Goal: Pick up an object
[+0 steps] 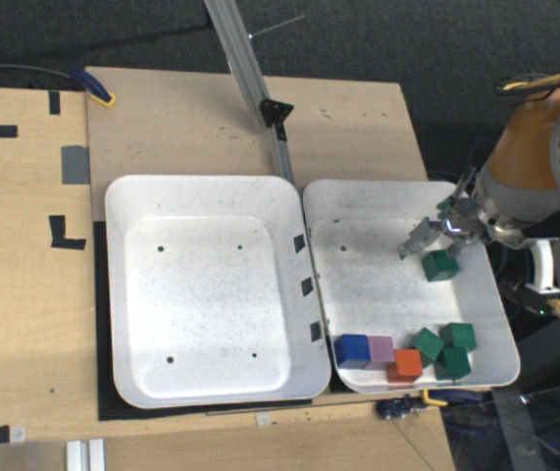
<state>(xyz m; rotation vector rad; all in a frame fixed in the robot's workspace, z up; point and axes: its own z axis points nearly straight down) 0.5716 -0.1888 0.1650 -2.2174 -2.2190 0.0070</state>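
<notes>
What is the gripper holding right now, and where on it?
Nothing is visibly held. The two-finger gripper hovers in the right white bin, its fingers spread, beside a lone green cube that lies on the bin floor.

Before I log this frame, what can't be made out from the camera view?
- Whether the gripper fingers are open or shut: too small and blurred.
- Whether it touches the lone green block: unclear from this slant.
- Green blocks clustered in the right bin corner: overlapping, so their count is unsure.

The arm [533,155] is cut off at the right edge, and the claw [434,232] is too small to read.
</notes>
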